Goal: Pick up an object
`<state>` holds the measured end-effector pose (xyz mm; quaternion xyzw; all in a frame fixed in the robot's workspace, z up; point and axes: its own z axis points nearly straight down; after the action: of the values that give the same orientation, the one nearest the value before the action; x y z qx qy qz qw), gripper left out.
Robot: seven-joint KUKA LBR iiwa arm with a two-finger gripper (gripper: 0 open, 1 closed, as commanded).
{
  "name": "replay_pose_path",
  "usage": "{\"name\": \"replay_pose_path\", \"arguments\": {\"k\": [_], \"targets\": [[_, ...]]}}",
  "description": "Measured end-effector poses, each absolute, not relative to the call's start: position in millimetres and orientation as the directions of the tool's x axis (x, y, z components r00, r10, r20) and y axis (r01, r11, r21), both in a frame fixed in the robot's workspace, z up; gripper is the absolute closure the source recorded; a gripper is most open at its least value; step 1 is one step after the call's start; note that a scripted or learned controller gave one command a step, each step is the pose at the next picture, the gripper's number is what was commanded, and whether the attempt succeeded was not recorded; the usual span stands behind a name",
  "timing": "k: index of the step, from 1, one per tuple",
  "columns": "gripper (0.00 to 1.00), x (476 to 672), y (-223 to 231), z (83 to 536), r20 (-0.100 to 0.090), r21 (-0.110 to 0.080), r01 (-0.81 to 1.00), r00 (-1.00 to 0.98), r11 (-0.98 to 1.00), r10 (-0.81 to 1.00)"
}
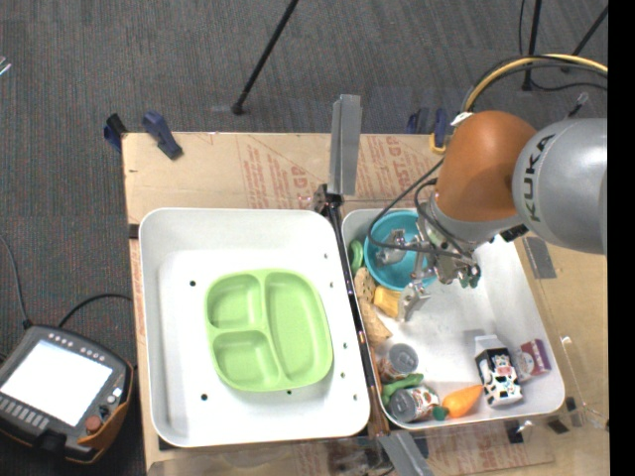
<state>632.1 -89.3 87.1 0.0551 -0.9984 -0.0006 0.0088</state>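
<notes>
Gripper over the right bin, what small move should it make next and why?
Probably a short descent. The gripper hangs over the right bin, beside the blue bowl and just above a yellow block, with nothing visibly held. Lowering a little onto that block would likely set up a grasp.

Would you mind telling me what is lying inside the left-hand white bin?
The left bin holds one thing: a light green divided plate with three compartments, lying flat near the middle. Whatever sits beneath the plate is covered by it.
</notes>
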Motion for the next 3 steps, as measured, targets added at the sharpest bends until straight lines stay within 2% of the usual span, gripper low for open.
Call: {"name": "replay_pose_path", "arguments": {"k": [1, 2, 3], "targets": [[0.00, 609.9, -84, 88, 0.000, 0.002, -0.034, -0.999, 0.999, -0.034], [1.00, 607.4, -86, 98, 0.015, -0.002, -0.036, -0.999, 0.999, -0.036], [1.00, 628.1, -108, 83, 0.034, -0.003, 0.241, -0.970, 0.970, 0.241]]}}
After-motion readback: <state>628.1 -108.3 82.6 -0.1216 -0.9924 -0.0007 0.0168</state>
